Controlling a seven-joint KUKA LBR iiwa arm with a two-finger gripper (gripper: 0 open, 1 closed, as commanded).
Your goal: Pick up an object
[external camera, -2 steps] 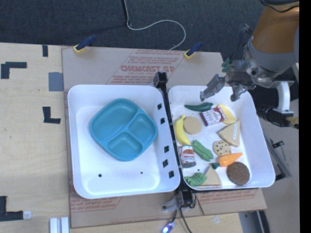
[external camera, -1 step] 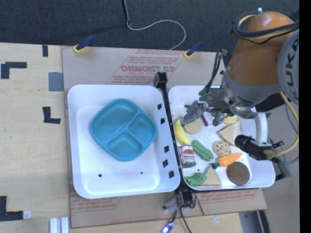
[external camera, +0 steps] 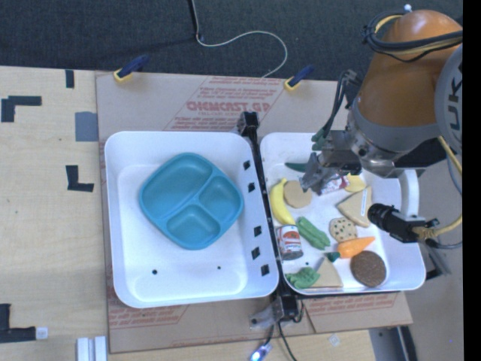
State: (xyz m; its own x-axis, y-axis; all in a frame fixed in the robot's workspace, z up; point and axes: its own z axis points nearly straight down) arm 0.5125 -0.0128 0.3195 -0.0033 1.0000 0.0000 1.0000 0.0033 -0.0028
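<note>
My gripper (external camera: 316, 177) hangs over the upper middle of the right bin (external camera: 409, 277), just right of a round tan biscuit (external camera: 296, 195) and a yellow banana (external camera: 280, 204). Beneath and right of it lie a pale cheese wedge (external camera: 355, 207) and a small red-and-white piece (external camera: 351, 183), partly hidden by the wrist. Lower in the bin sit a green pickle (external camera: 313, 232), a small can (external camera: 289, 242), a dotted cracker (external camera: 342, 229), an orange carrot (external camera: 355, 247), a brown round patty (external camera: 368, 268), a bread slice (external camera: 327, 275) and a green leaf (external camera: 302, 279).
The left bin (external camera: 128, 277) holds a blue divided plate (external camera: 191, 200). A black divider with clips (external camera: 259, 201) runs between the bins. A black cylinder on the arm (external camera: 391, 221) juts over the right bin's right side. A cable (external camera: 240, 40) lies behind the bins.
</note>
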